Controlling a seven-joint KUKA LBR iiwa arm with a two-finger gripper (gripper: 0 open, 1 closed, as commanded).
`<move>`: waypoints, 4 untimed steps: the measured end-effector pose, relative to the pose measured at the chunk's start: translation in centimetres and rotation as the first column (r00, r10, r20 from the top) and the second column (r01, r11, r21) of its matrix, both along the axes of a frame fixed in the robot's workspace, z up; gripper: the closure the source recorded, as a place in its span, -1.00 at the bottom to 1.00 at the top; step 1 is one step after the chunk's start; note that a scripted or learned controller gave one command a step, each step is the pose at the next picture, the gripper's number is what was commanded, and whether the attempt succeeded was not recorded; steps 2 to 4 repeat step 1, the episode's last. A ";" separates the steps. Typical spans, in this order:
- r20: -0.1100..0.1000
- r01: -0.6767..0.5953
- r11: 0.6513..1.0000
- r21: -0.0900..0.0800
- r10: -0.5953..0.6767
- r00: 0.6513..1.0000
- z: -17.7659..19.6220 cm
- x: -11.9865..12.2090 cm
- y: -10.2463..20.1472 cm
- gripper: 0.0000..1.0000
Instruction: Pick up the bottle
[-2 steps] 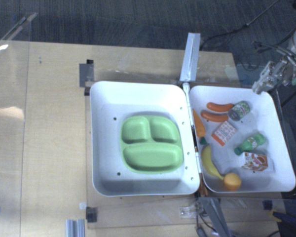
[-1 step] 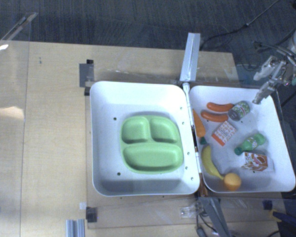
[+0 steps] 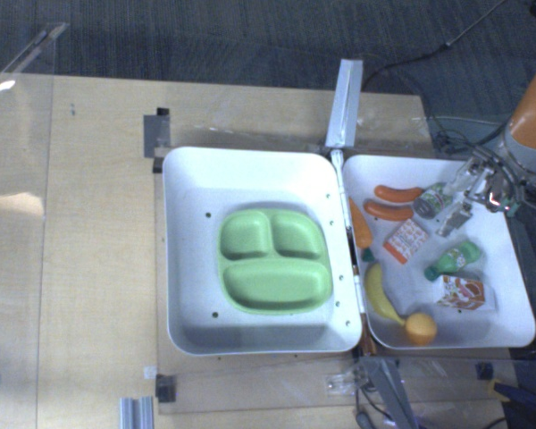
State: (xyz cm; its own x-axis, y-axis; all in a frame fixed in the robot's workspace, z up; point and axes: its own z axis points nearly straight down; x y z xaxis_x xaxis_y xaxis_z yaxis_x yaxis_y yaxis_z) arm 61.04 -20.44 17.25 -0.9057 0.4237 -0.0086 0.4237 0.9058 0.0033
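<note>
— How many bottles?
— One green bottle (image 3: 453, 260) in the right bin (image 3: 516, 284), beside two sausages (image 3: 391, 201), a banana (image 3: 381, 295), an orange (image 3: 420, 327).
— The jaws?
— Gripper (image 3: 456, 206) just above it; can't tell

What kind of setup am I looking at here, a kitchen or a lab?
Likely a robotics lab bench, not a kitchen: two white bins clamped to a wooden bench, toy food such as a banana, a green bottle, and loose cables on carpet.

Gripper (image 3: 453, 206) hovers over the right bin (image 3: 509, 329); green bottle (image 3: 453, 260) lies just below its jaws, hot dogs (image 3: 391, 202) to their left
</note>
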 end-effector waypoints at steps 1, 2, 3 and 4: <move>0.003 -0.037 0.999 -0.003 0.037 0.999 -5.8 -5.1 -0.1 -1.00; 0.003 -0.037 0.999 -0.003 0.037 0.999 -5.8 -5.1 -0.1 -1.00; 0.003 -0.037 0.999 -0.003 0.037 0.999 -5.8 -5.1 -0.1 -1.00; 0.003 -0.037 0.999 -0.003 0.037 0.999 -5.8 -5.1 -0.1 -1.00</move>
